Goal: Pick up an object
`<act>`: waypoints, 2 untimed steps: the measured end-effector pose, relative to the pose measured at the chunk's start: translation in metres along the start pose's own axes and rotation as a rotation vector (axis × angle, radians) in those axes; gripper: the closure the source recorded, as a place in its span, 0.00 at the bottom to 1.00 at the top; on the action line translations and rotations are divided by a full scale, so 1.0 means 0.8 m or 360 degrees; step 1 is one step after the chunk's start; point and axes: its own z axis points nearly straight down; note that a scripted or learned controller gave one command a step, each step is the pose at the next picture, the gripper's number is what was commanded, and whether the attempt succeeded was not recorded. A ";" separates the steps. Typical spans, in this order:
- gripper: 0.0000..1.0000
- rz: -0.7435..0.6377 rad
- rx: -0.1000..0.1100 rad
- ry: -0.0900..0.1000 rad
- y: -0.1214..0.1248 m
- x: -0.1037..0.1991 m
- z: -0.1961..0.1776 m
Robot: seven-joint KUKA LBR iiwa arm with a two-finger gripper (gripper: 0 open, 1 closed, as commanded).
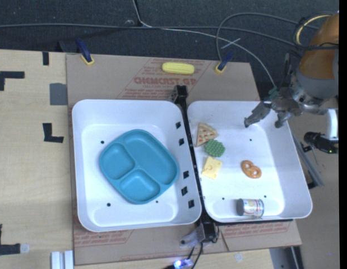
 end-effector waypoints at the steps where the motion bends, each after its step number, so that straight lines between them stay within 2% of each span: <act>1: 0.00 -0.0006 -0.0022 -0.0004 0.003 0.001 -0.011; 2: 0.00 -0.0006 -0.0016 -0.0004 -0.004 0.006 0.064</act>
